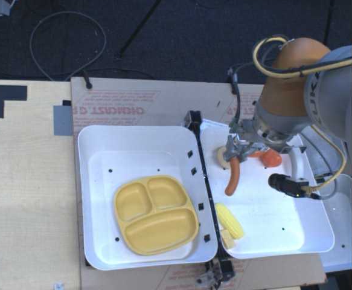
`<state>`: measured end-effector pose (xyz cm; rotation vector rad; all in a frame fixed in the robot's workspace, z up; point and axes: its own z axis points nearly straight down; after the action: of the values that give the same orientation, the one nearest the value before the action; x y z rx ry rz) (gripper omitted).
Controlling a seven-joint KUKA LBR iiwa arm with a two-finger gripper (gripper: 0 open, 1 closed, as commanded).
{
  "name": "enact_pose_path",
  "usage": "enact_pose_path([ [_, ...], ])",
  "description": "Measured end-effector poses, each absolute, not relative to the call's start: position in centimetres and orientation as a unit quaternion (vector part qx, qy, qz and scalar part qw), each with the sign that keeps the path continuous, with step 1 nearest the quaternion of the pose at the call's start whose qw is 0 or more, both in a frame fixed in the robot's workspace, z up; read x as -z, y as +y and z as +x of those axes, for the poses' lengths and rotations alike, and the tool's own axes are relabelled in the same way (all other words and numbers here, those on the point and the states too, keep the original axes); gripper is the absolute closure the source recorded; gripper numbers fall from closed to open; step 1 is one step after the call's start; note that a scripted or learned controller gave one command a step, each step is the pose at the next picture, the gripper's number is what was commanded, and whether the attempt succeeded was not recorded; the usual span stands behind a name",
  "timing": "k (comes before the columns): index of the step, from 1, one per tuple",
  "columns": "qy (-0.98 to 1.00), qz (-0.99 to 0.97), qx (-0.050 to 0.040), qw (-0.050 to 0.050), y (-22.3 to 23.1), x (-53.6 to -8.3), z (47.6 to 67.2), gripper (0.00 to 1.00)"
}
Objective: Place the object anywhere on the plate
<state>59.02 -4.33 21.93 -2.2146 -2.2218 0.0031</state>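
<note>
You are looking at the gripper (pixel 236 154) pinching the top end of the sausage (pixel 232 177), which is hanging just below it. It is probably light, smooth and slippery; the plate (pixel 156 214) is sitting well left.

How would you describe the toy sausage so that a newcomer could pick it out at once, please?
Start at the right-hand white bin, where the grey and orange arm reaches in. Just below the claw, near the divider between the bins, hangs the toy sausage, its top end at the claw. It is the long, thin, reddish-brown piece, unlike the yellow corn cob below and the rounder red-orange piece to its right.
</note>
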Motion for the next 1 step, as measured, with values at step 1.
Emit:
enact_pose_path([
  [1, -0.709, -0.705, 0.0000, 0.002, 1.38, -22.83, 59.43, 1.00],
])
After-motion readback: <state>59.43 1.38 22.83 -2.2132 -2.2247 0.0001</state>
